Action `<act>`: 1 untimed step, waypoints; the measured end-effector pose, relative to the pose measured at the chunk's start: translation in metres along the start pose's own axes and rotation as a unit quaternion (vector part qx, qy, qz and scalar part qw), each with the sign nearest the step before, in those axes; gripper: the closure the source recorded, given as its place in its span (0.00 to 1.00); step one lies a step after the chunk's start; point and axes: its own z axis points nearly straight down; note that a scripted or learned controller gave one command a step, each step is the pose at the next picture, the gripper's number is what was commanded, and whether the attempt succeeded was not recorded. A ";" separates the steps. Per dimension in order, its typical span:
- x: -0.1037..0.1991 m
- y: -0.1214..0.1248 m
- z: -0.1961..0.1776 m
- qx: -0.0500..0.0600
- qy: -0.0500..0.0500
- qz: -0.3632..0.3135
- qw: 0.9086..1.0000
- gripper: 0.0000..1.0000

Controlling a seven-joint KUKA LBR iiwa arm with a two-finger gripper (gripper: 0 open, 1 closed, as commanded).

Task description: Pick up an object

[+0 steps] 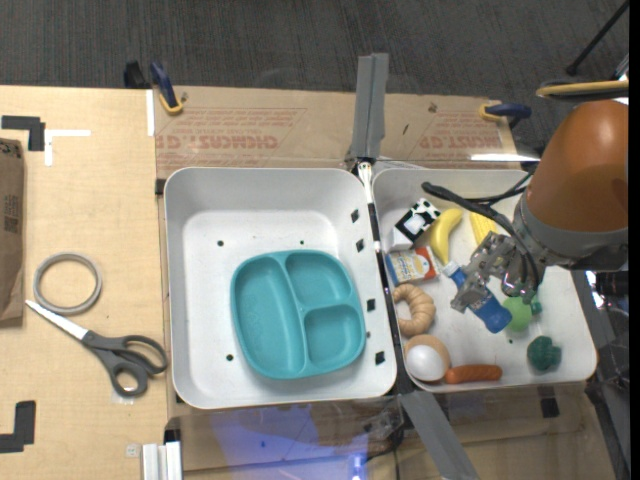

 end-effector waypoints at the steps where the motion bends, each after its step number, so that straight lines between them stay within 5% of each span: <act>1: 0.000 0.000 0.000 0.000 0.000 0.000 1.000 0.00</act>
